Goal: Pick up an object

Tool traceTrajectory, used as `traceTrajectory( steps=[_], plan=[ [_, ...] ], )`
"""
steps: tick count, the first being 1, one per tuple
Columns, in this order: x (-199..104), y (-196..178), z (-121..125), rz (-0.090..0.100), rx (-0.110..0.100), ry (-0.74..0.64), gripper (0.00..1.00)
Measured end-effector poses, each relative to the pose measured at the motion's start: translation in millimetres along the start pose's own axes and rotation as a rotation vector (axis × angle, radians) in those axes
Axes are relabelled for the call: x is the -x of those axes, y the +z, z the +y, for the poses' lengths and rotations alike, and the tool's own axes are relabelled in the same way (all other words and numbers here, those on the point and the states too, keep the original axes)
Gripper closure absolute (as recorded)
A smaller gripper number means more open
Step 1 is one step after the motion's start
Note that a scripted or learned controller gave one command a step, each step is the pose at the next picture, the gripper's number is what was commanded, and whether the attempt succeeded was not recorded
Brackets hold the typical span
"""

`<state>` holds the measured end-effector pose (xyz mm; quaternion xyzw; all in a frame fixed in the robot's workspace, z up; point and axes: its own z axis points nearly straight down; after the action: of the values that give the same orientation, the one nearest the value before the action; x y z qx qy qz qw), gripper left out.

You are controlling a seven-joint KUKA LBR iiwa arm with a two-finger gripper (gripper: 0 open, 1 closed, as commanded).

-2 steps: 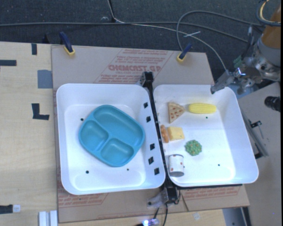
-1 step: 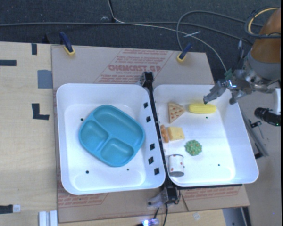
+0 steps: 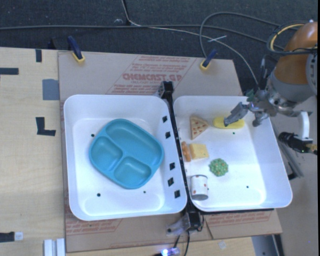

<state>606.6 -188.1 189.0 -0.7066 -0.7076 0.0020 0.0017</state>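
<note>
My gripper (image 3: 242, 120) hangs over the far right part of the right bin (image 3: 266, 159), with its two fingers spread open. A flat yellow piece (image 3: 229, 123) lies just under the left fingertip, and I cannot tell whether they touch. Nothing sits between the fingers. Further left in that bin are a tan pizza-slice toy (image 3: 198, 126), an orange and yellow cheese-like block (image 3: 194, 151), a green broccoli-like ball (image 3: 218, 167) and a small white cup (image 3: 198, 186) on its side by the front left corner.
The left bin (image 3: 77, 121) holds a blue divided plate (image 3: 126, 152). A black divider with clips (image 3: 173, 143) runs between the bins. Cables (image 3: 224, 31) loop over the dark area behind the bench.
</note>
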Motion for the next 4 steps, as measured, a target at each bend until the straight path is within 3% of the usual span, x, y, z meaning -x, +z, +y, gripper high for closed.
traceTrajectory(
  steps=[1, 2, 3, 4],
  plan=[
    [-1, 44, -3, 0.000, 0.000, 0.000, 0.00],
    [-2, 31, -2, -0.001, 0.004, -0.002, 1.00],
    [4, -13, -3, -0.001, 0.008, 0.001, 1.00],
    [4, -12, -3, 0.000, 0.005, 0.000, 1.00]
  ],
)
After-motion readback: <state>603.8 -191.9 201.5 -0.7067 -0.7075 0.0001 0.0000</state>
